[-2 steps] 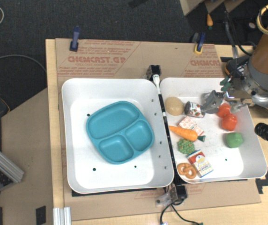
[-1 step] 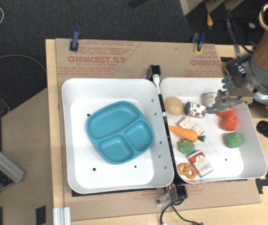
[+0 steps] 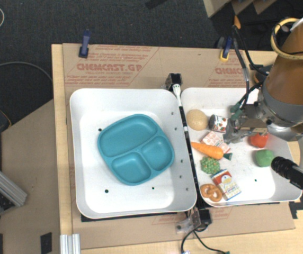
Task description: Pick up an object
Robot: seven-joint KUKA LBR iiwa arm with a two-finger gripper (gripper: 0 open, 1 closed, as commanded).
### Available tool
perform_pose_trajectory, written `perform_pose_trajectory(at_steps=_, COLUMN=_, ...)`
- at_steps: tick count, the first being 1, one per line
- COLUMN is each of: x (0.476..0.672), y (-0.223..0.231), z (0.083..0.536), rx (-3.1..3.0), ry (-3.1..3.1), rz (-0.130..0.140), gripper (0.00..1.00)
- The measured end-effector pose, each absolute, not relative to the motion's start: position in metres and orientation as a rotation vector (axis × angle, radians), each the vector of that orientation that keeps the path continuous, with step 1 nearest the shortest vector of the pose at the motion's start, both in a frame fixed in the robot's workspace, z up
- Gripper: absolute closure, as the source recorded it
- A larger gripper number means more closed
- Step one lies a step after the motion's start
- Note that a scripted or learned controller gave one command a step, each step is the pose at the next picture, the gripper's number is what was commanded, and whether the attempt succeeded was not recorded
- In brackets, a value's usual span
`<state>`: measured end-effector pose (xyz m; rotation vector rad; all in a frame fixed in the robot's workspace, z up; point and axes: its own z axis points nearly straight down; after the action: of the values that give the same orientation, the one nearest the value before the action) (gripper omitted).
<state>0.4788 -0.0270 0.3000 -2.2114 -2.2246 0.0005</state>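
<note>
The right bin (image 3: 278, 192) holds several small toy foods. A tan round ball (image 3: 196, 119) lies at its left, with a small dark can (image 3: 217, 123) beside it. An orange carrot (image 3: 210, 150) lies below a pink packet (image 3: 213, 139). A green bumpy piece (image 3: 210, 165), a pretzel (image 3: 212, 192) and a red-and-white box (image 3: 227, 183) sit toward the front. A red piece (image 3: 258, 139) and a green lump (image 3: 265, 157) lie at the right. My gripper (image 3: 232, 135) hangs low over the middle of the bin, just right of the can and the packet.
The left bin (image 3: 88, 184) holds a teal divided plate (image 3: 135, 148). A black divider strip (image 3: 186, 142) runs between the two bins. The arm's grey and orange body (image 3: 294, 73) covers the right bin's back right corner.
</note>
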Motion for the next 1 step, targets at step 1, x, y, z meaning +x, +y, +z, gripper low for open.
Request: perform_pose_trajectory(at_steps=1, x=0.4792, y=0.0175, z=0.2950, rx=-2.213, ry=-2.225, rz=0.001, gripper=1.00)
